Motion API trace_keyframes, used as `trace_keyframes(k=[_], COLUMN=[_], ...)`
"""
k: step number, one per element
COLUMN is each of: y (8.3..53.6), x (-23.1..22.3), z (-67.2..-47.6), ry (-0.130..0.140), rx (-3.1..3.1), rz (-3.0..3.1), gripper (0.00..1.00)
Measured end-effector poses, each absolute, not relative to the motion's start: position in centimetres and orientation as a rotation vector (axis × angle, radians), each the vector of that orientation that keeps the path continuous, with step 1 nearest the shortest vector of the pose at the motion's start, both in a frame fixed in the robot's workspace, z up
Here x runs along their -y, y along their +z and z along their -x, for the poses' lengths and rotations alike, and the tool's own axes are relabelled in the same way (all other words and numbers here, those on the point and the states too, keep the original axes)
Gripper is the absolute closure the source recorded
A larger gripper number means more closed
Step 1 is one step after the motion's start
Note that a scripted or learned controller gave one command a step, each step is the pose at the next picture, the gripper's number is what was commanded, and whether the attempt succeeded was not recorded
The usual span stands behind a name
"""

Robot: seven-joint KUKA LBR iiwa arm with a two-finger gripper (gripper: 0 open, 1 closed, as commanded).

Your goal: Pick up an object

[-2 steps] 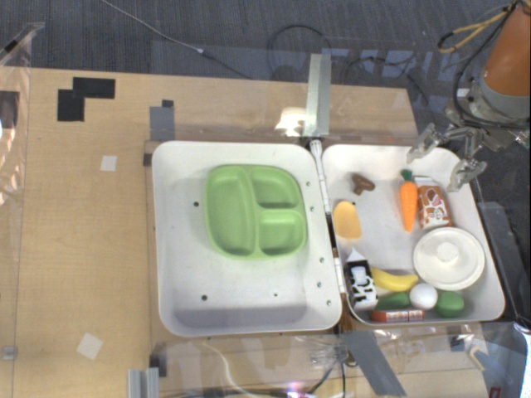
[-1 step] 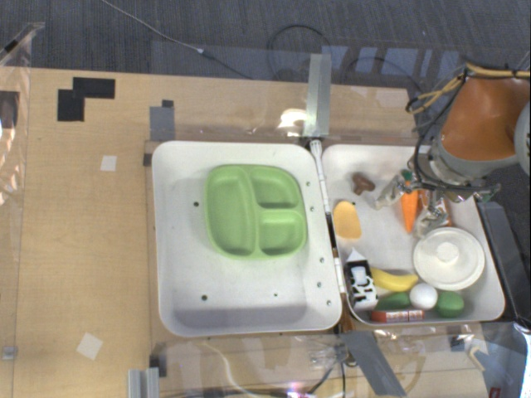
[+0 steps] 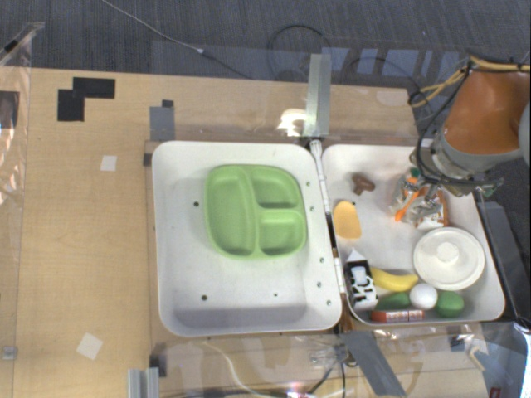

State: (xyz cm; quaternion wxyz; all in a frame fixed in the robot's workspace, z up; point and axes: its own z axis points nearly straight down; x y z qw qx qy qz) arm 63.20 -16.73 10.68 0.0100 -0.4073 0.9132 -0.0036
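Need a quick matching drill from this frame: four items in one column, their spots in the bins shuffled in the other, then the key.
Items:
1. green divided plate
2. banana
3. white bowl
4. small brown object

Places:
A. right bin, far end near the divider
B. centre of the left bin
C. right bin, outer side, just past the hand
D. right bin, near end, beside a white ball

Pairs: 1-B, 2-D, 3-C, 4-A
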Motion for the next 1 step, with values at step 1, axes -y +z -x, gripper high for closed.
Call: trace_keyframes(k=[1], y=[26.94], x=[19.48], z=[-64.75], ry=[-0.011], rx=[-3.049], rz=[0.679], gripper=[1.0])
